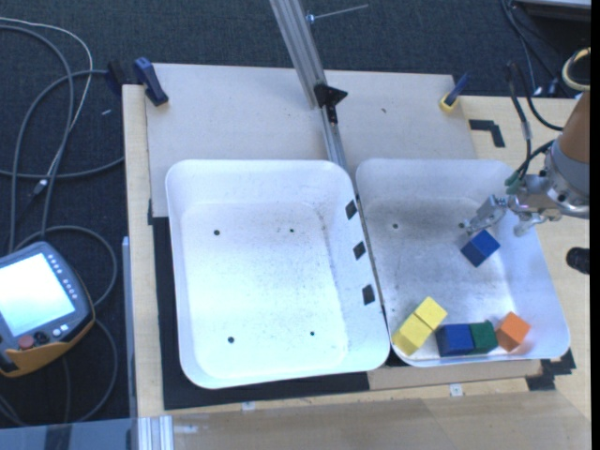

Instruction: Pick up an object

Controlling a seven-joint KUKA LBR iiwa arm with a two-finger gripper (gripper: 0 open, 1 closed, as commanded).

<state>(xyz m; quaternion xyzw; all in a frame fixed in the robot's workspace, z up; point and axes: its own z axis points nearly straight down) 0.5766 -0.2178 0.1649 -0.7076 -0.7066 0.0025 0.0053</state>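
My gripper [497, 221] hangs over the right bin [412, 195], near its right side, on the grey arm that comes in from the right. Its two metal fingers stand apart, so it is open. A blue cube [480, 248] lies tilted on the bin floor just below and left of the fingertips, not between them. Along the bin's front edge lie two yellow blocks [419, 324], another blue block [456, 338], a green block [483, 336] and an orange block [513, 330].
The left bin [187, 204] sits beside the right one, with black clips [358, 249] on their shared rim. A slanted metal pole [300, 45] rises from the back of the bench. Cables and a teach pendant [37, 303] lie off the bench at left.
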